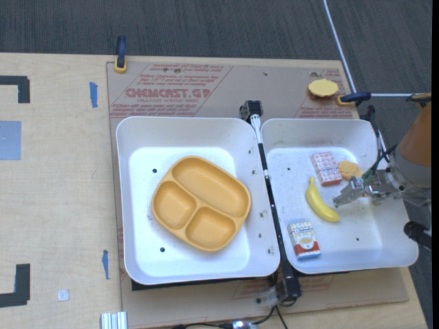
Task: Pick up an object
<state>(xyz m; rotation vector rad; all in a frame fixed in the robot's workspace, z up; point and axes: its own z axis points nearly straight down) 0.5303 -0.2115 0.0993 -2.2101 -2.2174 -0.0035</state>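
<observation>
- Pale wooden bench [55, 204] carries two shallow white bins side by side.
- Left bin [130, 156] holds a yellow three-compartment plastic plate [200, 203].
- Right bin [391, 245] holds a yellow banana [319, 201], a pink-and-white wafer pack [325, 167], a small orange-topped carton [303, 239] and an orange round biscuit [349, 169].
- Metal gripper [345, 197] hangs low just right of the banana, fingers narrowly parted, nothing between them.

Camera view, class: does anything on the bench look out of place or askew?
One thing: a small yellow round object lies on the brown board behind the right bin, outside both bins. The banana, two small cartons and the divided plate all lie inside bins.
</observation>
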